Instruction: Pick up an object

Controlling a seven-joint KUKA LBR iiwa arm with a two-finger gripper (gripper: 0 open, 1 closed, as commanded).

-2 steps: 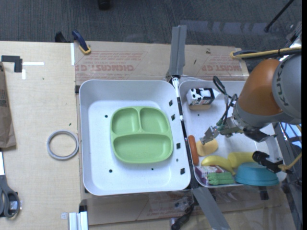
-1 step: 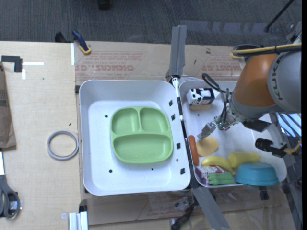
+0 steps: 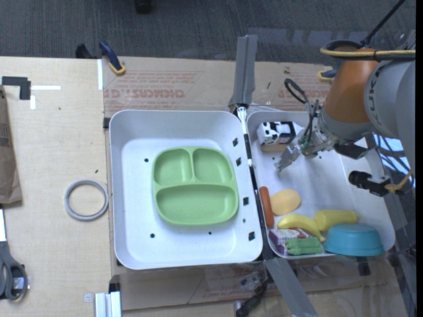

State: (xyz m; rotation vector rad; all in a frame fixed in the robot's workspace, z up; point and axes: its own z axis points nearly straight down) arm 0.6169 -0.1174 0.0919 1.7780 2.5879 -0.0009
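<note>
Down at the bottom right of the frame we've got the right bin [image 3: 370, 207] crowded along its near edge: a blue bowl [image 3: 353, 240], a yellow banana [image 3: 303, 224], a yellow block [image 3: 336, 217], a green piece [image 3: 304, 246]. Just above, a pale yellow, egg-shaped lemon [image 3: 285, 201] beside a thin orange-red hot dog [image 3: 266, 205]. Further up, the gripper [image 3: 285, 162] hangs over bare bin floor, fingers slightly parted, gripping nothing. Beyond it, a black-and-white box [image 3: 275, 133]. Left bin [image 3: 125, 177] holds a green divided plate [image 3: 195, 185].
</note>
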